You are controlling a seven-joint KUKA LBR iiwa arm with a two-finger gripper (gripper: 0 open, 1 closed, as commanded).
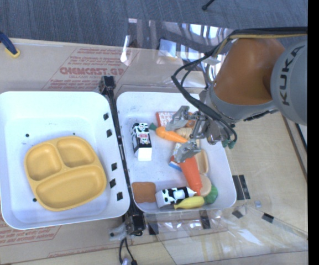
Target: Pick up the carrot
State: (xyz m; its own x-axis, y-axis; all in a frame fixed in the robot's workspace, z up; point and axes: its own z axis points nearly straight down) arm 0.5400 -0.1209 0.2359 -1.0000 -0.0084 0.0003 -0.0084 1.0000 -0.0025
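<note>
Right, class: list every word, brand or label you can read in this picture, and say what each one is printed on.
"KUKA": black letters on the grey robot arm, reading sideways.
"CHEMCAST GP": red print on the brown paper-covered sheet beneath the white bins; the smaller red lines around it are too blurred to read.
Black-and-white cow-patterned carton: print too small to read.

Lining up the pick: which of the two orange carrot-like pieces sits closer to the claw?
The larger carrot, just below the claw in the right bin; the slimmer orange piece lies farther up-left.
</note>
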